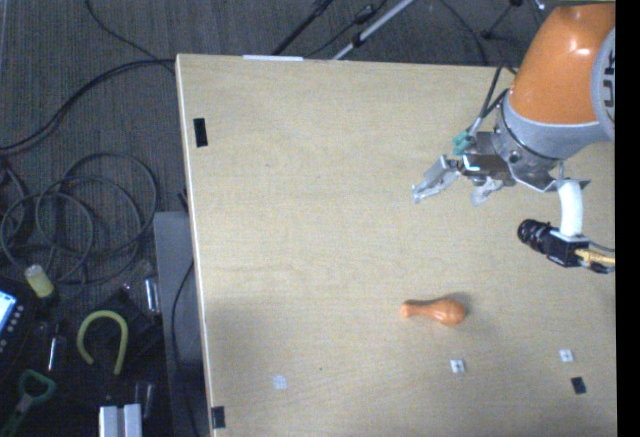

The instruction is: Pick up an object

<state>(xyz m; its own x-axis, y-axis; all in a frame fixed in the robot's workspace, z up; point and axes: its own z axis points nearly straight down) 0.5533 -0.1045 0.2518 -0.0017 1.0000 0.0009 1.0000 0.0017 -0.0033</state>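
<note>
Hovering spread and empty, the tool (pixel 458 182) sits apart from the orange object (pixel 437 310).

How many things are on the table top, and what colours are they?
Orange: 1, the pear-shaped toy
Black: 2, the marker near the left edge and the small bit at bottom right
White: 2, the small tags
Total: 5
The gripper hangs above the table, apart from them all.

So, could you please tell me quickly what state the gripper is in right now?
Gripper: open, holding nothing, up and to the right of the orange object on the tabletop.
</note>
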